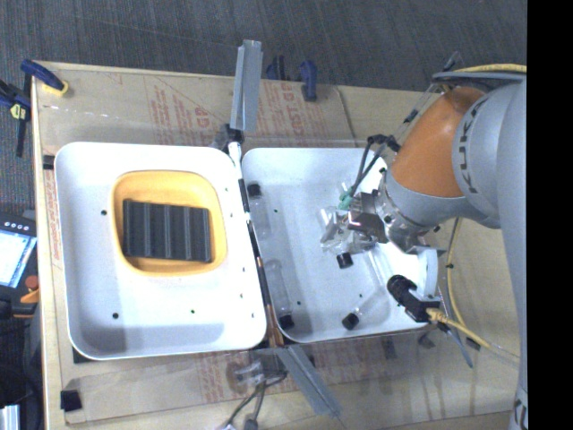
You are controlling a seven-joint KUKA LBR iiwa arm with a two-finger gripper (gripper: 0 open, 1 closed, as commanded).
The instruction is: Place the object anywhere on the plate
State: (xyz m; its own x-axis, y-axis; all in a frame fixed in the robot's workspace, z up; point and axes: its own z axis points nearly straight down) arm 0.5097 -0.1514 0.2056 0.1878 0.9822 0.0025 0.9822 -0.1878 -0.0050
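A yellow plate (134, 191) with a raised rim lies in the left white bin (89, 321). On it rests a dark grey ridged block (167, 231), flat and covering most of the plate's middle. My gripper (346, 233) hangs over the middle of the right white bin (295, 177), well to the right of the plate and apart from the block. The grey arm with its orange band (430, 155) comes in from the right and hides the bin's right side. I see nothing clearly held at the gripper.
A raised divider (253, 249) runs between the two bins. A small dark piece (351, 319) sits near the right bin's front wall. Clamps (309, 79) and a metal bar (246, 83) stand on the bench behind the bins.
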